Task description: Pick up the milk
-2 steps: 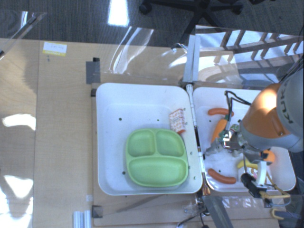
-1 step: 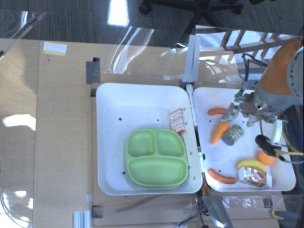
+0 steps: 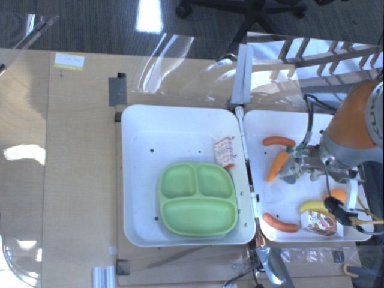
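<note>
No writing can be read anywhere: the yellow-edged white label (image 3: 69, 60) stuck to the far left of the pale wooden worktop (image 3: 72, 191) is too small to make out, and the print on the two cartons is only a blur of red and white. The left shallow white bin (image 3: 144, 131) holds a light green plastic plate with three compartments (image 3: 197, 198), lying flat toward the near right of the bin, and a small red-and-white patterned carton (image 3: 224, 153) resting just beyond the plate's far right corner, close to the bin's right wall. The right shallow white bin (image 3: 258, 179) holds more things: an orange-red toy sausage (image 3: 279, 141) at the far left, an orange toy carrot (image 3: 276, 165) lying at a slant just nearer than it, a second orange-red toy sausage (image 3: 279, 222) along the near left, a yellow toy banana (image 3: 314, 206) and, touching its near side, the white milk carton with a red and brown picture (image 3: 318, 222), lying near the bin's near right corner. An orange round fruit (image 3: 338, 195) sits just right of the banana. The grey pincer (image 3: 294, 171) hangs low in this bin just right of the carrot, well apart from the milk carton; whether its fingers are spread or pressed together I cannot tell.
</note>
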